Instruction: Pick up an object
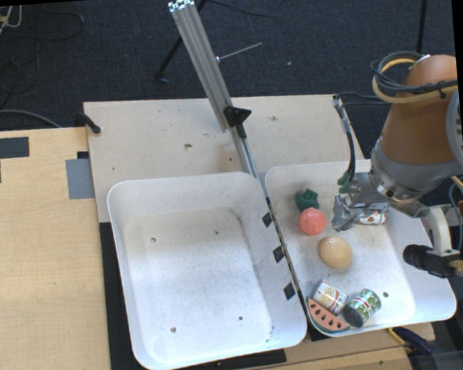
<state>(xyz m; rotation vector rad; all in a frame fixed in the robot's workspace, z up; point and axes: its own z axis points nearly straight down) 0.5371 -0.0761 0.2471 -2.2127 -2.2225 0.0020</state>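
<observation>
Dark carpet lies behind our pale counter, which carries two white bins. We lower our tool into the right bin; we cannot tell its state. At its nine o'clock sits a red ball, a tan potato at seven, small cans toward six.

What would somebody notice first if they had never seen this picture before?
Probably the big grey robot arm with its orange band, reaching in from the right, with its hand low over the right-hand white bin. Next come the colourful things in that bin: a round red-pink ball beside the hand, a tan egg-shaped lump just below it, and a watermelon slice toy at the bin's near edge.
</observation>
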